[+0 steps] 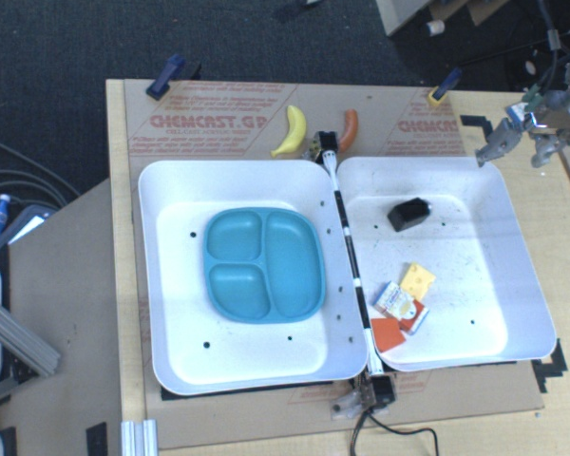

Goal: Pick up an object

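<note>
In the right bin (513,255) lie a black block (408,214) near the back, a yellow wedge (418,279), a small printed packet (397,301) and a red-orange flat piece (388,333) near the front left. My gripper (515,152) hovers beyond the bin's back right corner, above the bench and well away from all of them. Its two fingers stand apart, open, with nothing between them.
The left bin (171,255) holds a blue divided plate (264,263). Behind the bins, a yellow banana (291,131) and an orange sausage (348,129) lie on the brown board. Clamps sit at the board's back corners (164,77) (444,86).
</note>
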Robot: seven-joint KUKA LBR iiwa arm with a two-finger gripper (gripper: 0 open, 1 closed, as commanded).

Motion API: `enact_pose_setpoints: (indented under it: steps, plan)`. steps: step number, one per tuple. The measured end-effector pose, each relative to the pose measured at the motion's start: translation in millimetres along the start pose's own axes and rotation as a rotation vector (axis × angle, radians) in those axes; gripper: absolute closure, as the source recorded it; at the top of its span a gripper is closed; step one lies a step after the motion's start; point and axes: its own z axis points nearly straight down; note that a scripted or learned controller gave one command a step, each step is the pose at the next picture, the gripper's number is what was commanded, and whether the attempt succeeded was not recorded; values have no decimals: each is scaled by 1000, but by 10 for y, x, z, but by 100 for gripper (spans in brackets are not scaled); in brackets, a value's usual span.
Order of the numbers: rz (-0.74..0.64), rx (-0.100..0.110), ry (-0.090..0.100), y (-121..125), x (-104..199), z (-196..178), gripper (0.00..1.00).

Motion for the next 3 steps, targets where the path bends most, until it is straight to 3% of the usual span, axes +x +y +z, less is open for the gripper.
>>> enact_pose_setpoints:
  steps: [1,2,3]
  plan:
    - [-2,1,0,255,31,1193,0]
    - [-1,2,1,345,724,1902,0]
    - [-2,-1,-1,354,720,1790,100]
